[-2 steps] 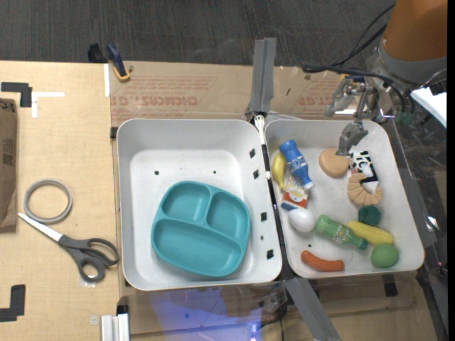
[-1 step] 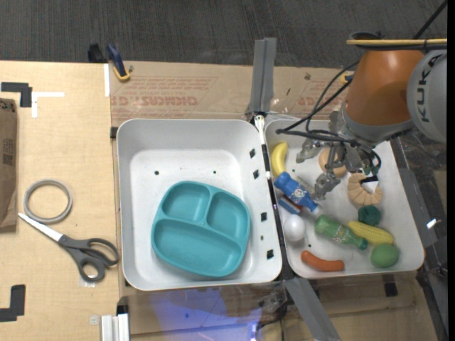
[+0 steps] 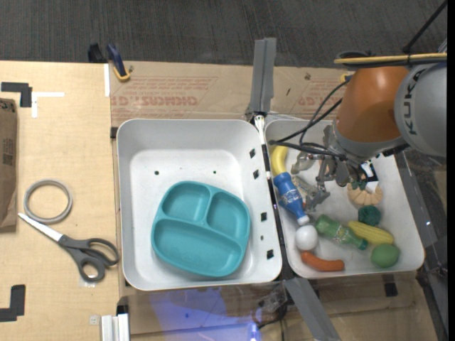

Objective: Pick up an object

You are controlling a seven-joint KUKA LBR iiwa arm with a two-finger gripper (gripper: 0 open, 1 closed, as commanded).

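In the camera view, the grey arm with its orange band (image 3: 370, 109) reaches in from the right and hangs over the far part of the right shallow white bin (image 3: 411, 212), its hand (image 3: 323, 183) lowered among the toys there. How far the hand is open cannot be told from this slant, since cables and metal parts clutter it, and nothing can be seen held in it. The likeliest target, a small blue plastic bottle with a white cap (image 3: 288, 195), lies just left of the hand, close to it, its long axis running from far-left to near-right along the bin's left wall. A yellow banana (image 3: 279, 158) lies just beyond the bottle; a white ball (image 3: 306, 238), a green bottle (image 3: 340, 231), a yellow corn cob (image 3: 370, 231), a green round fruit (image 3: 384, 255) and an orange carrot (image 3: 323, 263) lie nearer. The left white bin (image 3: 142, 155) holds a teal divided plate (image 3: 201, 228). On the table (image 3: 57, 141), far left, rest grey-handled scissors (image 3: 75, 246) and a tape ring (image 3: 47, 200).
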